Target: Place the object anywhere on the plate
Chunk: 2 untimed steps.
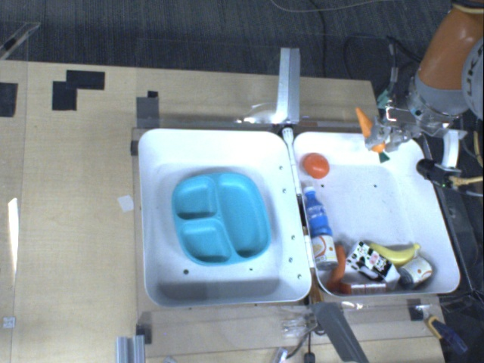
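Jaws clamped on a small orange carrot (pixel 366 124) over the far edge of the right bin (pixel 401 203).
The blue divided plate (pixel 221 216) lies in the middle of the left bin (pixel 155 203); in the right bin, an orange ball (pixel 315 165) lies near the far-left corner and a banana (pixel 397 252) along the near edge.

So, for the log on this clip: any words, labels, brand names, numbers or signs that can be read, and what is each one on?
None can be read.
Bottle by the divider in the right bin: blue and white label, print too small and blurred.
Black-and-white patterned item beside the banana: markings, no legible text.
Blue plate in the left bin: no lettering seen.
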{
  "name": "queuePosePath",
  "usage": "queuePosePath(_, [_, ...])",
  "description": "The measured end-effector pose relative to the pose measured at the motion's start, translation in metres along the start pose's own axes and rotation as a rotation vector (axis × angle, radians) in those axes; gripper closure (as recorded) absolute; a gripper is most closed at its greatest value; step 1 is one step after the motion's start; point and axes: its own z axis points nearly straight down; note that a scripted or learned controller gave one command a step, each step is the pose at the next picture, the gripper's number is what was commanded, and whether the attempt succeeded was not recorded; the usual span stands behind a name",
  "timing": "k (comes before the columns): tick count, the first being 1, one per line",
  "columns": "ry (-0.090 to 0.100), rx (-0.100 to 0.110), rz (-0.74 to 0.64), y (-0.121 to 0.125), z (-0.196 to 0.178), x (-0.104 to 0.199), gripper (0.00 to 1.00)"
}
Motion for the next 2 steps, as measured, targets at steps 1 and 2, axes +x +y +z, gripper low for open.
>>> queuePosePath(1, [0.003, 0.001, -0.332, -0.023, -0.001, 0.099, 1.0])
queuePosePath(2, [0.004, -0.005, -0.333, -0.022, -0.013, 0.101, 1.0])
